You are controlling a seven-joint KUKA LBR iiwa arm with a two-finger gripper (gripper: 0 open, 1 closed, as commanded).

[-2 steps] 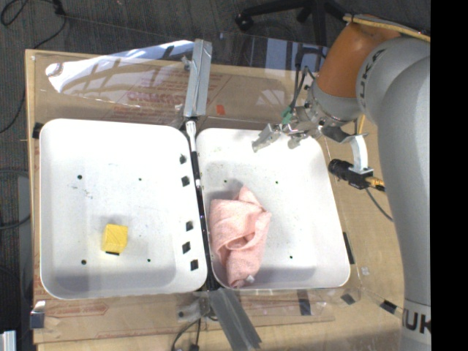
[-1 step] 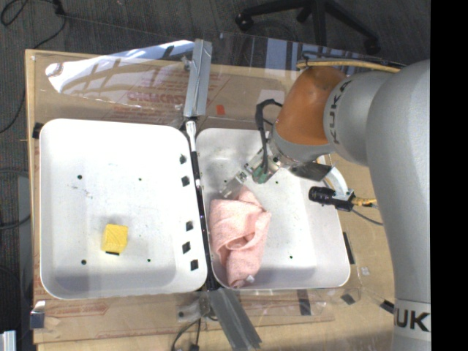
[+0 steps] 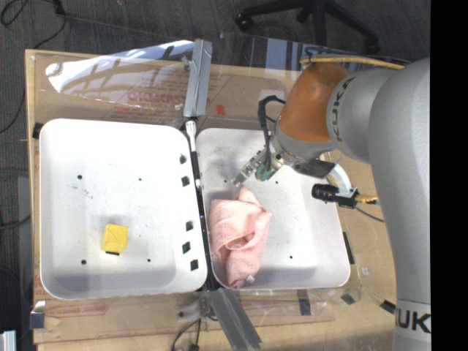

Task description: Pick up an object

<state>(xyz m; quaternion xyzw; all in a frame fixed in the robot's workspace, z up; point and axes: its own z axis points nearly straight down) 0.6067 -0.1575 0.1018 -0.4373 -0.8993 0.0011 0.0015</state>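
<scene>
A crumpled pink cloth (image 3: 238, 232) lies in the right bin (image 3: 314, 265), against its left wall. A small yellow block (image 3: 115, 238) sits in the left bin (image 3: 80, 152), toward the front. My gripper (image 3: 257, 171) hangs low in the right bin, just above the cloth's top edge, under the grey arm with its orange band (image 3: 311, 108). I see nothing held in it.
A metal divider (image 3: 194, 86) runs between the two bins and up the back of the bench. A clear plastic sheet (image 3: 117, 68) lies behind the left bin. A black cable and plug (image 3: 333, 192) hang off the wrist over the right bin.
</scene>
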